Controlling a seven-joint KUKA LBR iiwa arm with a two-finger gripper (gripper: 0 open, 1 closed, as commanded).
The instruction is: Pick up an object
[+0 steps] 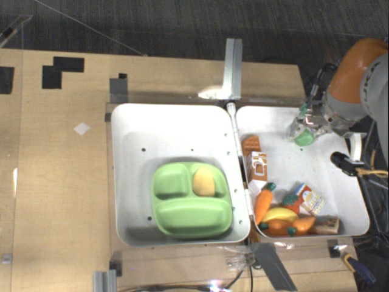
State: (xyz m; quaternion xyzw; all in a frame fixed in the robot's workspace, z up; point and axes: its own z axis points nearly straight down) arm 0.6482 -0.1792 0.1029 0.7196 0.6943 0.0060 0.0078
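Green object sits between gripper fingers at right bin 1 o'clock, clamped it seems, so pick looks mostly done, lift-clear left.

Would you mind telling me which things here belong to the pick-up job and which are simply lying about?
Job in hand:
- gripper, in the right bin's far corner
- small green object at its fingers
- right bin

Lying about:
- green divided plate in the left bin
- yellow lemon on that plate
- carrot, banana and small boxes piled at the right bin's near side
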